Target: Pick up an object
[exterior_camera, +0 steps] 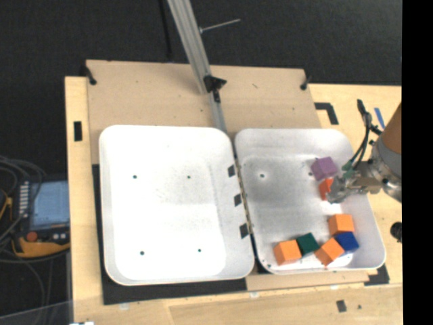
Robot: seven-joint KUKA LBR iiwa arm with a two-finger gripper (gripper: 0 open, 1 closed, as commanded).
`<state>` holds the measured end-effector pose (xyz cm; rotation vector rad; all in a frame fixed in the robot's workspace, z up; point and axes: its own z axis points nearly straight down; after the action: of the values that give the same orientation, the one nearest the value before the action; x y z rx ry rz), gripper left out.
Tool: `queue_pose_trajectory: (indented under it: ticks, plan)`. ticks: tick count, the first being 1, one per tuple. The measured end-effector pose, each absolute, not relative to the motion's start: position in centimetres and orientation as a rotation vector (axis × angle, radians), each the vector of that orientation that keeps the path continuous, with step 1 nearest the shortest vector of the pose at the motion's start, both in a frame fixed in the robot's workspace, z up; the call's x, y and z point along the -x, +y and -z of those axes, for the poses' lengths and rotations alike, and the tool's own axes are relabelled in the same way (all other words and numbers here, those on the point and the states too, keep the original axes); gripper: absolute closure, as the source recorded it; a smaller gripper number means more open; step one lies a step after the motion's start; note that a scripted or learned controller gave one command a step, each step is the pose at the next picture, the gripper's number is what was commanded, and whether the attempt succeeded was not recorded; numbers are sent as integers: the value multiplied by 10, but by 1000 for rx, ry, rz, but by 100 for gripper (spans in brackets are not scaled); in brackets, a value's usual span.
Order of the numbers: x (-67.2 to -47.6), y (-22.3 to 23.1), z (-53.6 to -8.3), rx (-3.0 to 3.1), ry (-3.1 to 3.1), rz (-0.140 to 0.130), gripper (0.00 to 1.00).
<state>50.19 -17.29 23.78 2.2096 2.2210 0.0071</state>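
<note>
Several small blocks lie in the right bin (284, 147). A purple block (325, 166) sits near its right side, with a red-orange block (325, 187) just below it. My gripper (338, 189) is low in the bin, right against that red-orange block and partly covering it. The arm (384, 161) comes in from the right edge. Whether the block is between the gripper's tips is too small to tell. Along the bin's front lie an orange block (341, 223), a blue block (347, 241), another orange block (330, 251), a green block (308, 242) and a third orange block (287, 251).
The left bin (115, 181) stands beside the right one, a ridge with black clips (240, 198) between them. A slanted metal rail (193, 42) rises from behind the bins. A blue-screened pendant (47, 205) with cables lies off the bench at the left.
</note>
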Motion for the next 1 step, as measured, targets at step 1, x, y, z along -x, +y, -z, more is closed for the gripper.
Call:
queue_pose_trajectory:
  ticks: [1]
  plan:
    - [-504, -174, -292, -2210, 2223, -6, 100]
